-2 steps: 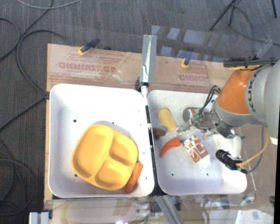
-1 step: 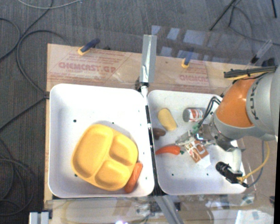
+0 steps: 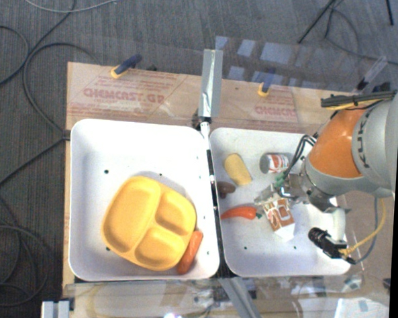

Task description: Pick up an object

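Note:
In the right bin [image 3: 300, 265] lie a yellow potato-shaped piece [image 3: 238, 169], a small can [image 3: 275, 162] with a red label, a red chili pepper [image 3: 239, 212], a small brown piece [image 3: 225, 187] and a brown-and-white carton [image 3: 280, 217]. My gripper [image 3: 284, 191] hangs low over the bin's middle. It is just above the carton's upper end and below the can. The arm's orange band [image 3: 339, 149] rises to its right and hides the bin's right side.
The left bin [image 3: 92, 142] holds a yellow divided tray [image 3: 151, 224] with an orange sausage [image 3: 193, 251] against its right lower edge. A metal divider [image 3: 207, 88] stands behind where the bins meet. A black cable fitting [image 3: 323, 240] hangs near the right bin's lower right.

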Robot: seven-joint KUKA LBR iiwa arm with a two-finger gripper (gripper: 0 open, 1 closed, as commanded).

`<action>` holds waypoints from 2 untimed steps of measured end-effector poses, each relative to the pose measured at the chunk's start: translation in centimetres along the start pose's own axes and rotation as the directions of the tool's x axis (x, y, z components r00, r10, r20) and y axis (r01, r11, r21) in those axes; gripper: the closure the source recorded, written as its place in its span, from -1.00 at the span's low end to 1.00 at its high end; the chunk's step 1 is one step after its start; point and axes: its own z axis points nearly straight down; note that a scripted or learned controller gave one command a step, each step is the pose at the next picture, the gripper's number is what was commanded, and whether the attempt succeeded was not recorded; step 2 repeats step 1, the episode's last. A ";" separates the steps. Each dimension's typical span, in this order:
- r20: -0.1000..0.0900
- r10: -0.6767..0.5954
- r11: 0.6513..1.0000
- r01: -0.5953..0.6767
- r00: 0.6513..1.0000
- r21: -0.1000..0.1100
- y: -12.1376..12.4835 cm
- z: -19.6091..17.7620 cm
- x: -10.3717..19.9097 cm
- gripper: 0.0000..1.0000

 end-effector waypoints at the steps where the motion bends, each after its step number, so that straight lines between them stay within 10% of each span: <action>1: 0.000 0.027 0.999 -0.027 1.000 0.018 3.0 -8.2 6.7 1.00; 2: 0.000 0.027 0.999 -0.027 1.000 0.018 3.0 -8.2 6.7 1.00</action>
